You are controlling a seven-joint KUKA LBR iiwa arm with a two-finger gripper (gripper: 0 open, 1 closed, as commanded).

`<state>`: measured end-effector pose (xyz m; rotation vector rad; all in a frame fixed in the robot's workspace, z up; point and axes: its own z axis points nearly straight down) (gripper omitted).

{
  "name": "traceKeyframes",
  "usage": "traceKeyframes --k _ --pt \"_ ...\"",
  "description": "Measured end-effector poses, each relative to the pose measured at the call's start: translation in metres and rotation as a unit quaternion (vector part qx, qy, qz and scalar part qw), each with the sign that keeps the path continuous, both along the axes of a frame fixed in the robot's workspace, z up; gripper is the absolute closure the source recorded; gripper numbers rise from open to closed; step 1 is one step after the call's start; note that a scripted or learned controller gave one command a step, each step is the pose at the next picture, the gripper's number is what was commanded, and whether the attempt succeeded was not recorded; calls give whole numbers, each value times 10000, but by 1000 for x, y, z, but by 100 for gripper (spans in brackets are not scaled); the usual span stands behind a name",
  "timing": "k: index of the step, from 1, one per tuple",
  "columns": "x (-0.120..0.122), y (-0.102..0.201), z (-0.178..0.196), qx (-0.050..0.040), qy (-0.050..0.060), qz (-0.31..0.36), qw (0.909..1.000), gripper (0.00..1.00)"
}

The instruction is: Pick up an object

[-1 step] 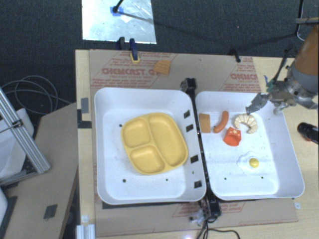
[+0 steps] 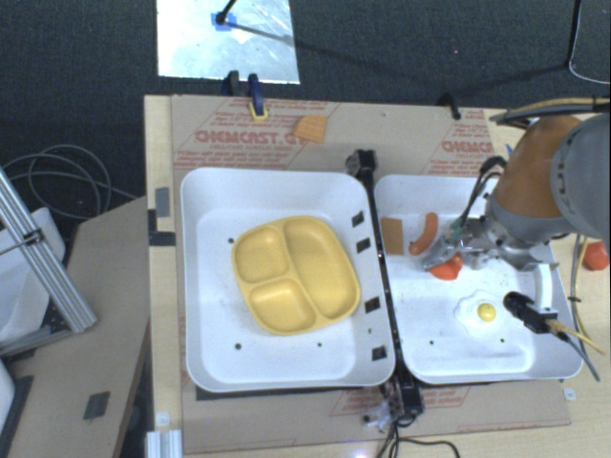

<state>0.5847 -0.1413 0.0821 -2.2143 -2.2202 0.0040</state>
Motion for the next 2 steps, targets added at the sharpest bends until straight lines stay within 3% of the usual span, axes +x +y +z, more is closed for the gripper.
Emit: traceKeyframes --k 1,2 --pt "4 -2 17 -17 -54 -7 10000 100" --pt "14 72 108 0 -84 48 10000 100"
